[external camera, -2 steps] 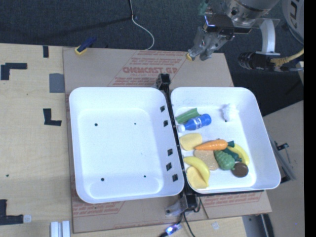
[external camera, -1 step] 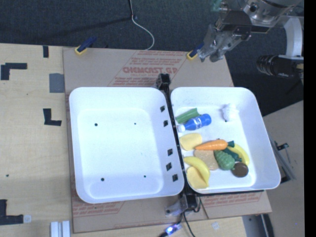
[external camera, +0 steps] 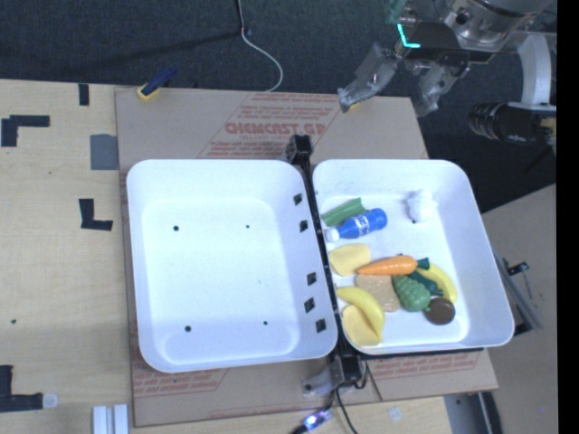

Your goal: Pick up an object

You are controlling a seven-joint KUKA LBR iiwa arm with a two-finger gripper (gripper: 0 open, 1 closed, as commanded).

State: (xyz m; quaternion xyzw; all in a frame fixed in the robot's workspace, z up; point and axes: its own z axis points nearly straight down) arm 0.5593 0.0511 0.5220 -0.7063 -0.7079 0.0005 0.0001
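My gripper (external camera: 391, 87) hangs high above the back edge of the bench, beyond the right bin (external camera: 452, 181). Its two grey fingers (external camera: 366, 78) stand spread apart with nothing between them. The right bin holds a pile of toy food: a green piece (external camera: 342, 212), a blue bottle (external camera: 364, 223), an orange carrot (external camera: 389, 266), a yellow banana (external camera: 364, 308), a dark green item (external camera: 412, 292), a brown round piece (external camera: 441, 311) and a small white object (external camera: 419, 205).
The left bin (external camera: 217, 265) lies beside the right one, joined by a black hinge strip (external camera: 309, 242). A white cable (external camera: 262, 54) trails across the back of the bench. A yellow and blue clip (external camera: 156, 82) lies at the back left.
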